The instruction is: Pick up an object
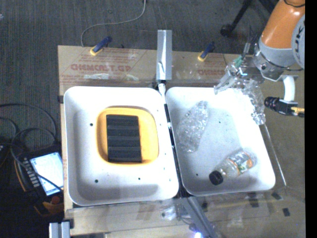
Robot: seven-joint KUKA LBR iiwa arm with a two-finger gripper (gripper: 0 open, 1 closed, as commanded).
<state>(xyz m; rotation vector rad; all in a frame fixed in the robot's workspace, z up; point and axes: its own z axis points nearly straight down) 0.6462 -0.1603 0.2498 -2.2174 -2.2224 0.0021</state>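
1. The gripper [233,78] is hovering at about one o'clock in the view, over the far rim of the right bin [224,183]. Something clear and crinkled is showing around its tip, but I cannot tell whether that is held or just lying behind it, and I cannot tell how the gripper is set.
2. Candidate objects are lying in the right bin: a crushed clear bottle [193,125] near the bin's middle-left, at about eleven o'clock from a second bottle with a black cap [234,166], which is resting toward the five o'clock corner. A strip of clear plastic [256,102] is trailing along the bin's three o'clock wall.
3. Risks, as I judge them: the clear plastic is thin and springy, so it is likely to crumple or slip out under a pinch; the capped bottle is round and could roll away from a touch; a descent close to the rim could be striking the bin wall instead of reaching anything.
4. In the left bin [79,133] a yellow tray with a dark ridged block [124,138] is sitting at centre, well apart from the arm.
5. Blue-and-yellow clamps [100,45] are gripping the surface at twelve o'clock, and a metal post [164,53] is standing between the bins; the post is near the arm's path if it crosses leftward.
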